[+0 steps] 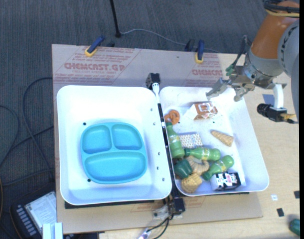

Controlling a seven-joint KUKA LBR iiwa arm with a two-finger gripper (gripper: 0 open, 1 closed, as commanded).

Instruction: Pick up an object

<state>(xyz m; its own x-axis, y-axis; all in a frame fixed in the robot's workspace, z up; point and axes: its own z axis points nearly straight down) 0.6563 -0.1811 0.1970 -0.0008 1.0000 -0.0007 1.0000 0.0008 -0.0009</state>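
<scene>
Above right bin's (251, 133) far rim — fingers (214, 90) apart, holding nothing | toys (202, 161) below

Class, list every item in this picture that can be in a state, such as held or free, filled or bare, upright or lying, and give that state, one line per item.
gripper: open, holding nothing, above the right bin's far edge.
blue divided plate: flat in the left bin, compartments bare.
right bin: holds a pile of toy food.
ice cream cone: lying on its side, apart from the gripper.
green bottle: lying down along the bin's left wall.
</scene>
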